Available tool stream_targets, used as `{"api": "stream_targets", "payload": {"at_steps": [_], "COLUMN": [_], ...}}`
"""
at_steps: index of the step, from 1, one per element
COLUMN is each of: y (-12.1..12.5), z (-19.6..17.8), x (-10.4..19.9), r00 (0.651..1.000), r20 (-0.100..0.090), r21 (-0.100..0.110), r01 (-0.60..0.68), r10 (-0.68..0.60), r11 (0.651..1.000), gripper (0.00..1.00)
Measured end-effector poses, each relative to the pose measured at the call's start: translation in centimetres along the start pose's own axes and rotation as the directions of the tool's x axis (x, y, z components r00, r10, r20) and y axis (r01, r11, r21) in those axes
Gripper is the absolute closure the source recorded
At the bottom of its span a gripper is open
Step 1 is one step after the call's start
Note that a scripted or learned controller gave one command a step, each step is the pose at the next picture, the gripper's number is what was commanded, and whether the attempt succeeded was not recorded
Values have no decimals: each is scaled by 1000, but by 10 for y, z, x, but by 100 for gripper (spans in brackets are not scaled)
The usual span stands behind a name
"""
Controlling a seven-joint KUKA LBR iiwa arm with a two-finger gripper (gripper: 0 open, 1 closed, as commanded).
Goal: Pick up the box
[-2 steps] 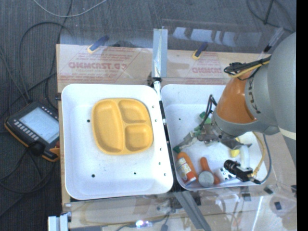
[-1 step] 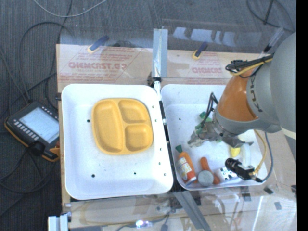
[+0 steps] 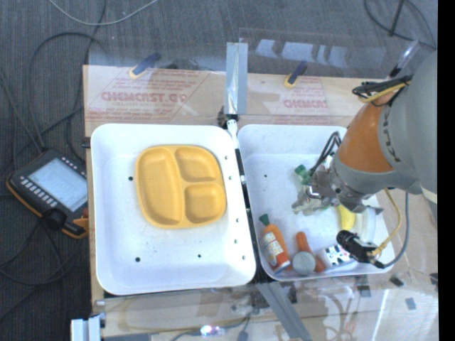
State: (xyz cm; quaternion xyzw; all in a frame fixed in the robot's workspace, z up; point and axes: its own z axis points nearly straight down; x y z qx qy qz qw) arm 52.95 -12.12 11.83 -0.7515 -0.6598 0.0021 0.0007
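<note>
A small white box (image 3: 338,256) with dark print lies at the near right of the right bin (image 3: 274,144), partly under a black cable. My gripper (image 3: 308,199) hangs low over the middle of that bin, up and to the left of the box and apart from it. The grey arm with its orange band (image 3: 366,148) reaches in from the right and hides the bin's right side.
Near the front wall lie an orange bottle (image 3: 273,241), a small orange piece (image 3: 304,242) and a grey round lid (image 3: 303,263). A yellow item (image 3: 348,217) sits under the wrist. A yellow divided plate (image 3: 180,185) rests in the left bin (image 3: 114,247).
</note>
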Motion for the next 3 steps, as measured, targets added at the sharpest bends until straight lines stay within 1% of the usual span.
{"api": "stream_targets", "payload": {"at_steps": [1,2,3], "y": [-51,-52,-56], "z": [-65,-65,-66], "x": [32,39,70], "r00": [898,775,754], "r20": [-1,0,-2], "r21": [0,-1,-1], "r01": [440,632,657], "r10": [-440,-632,-657], "r11": [898,775,754], "gripper": [100,100,100]}}
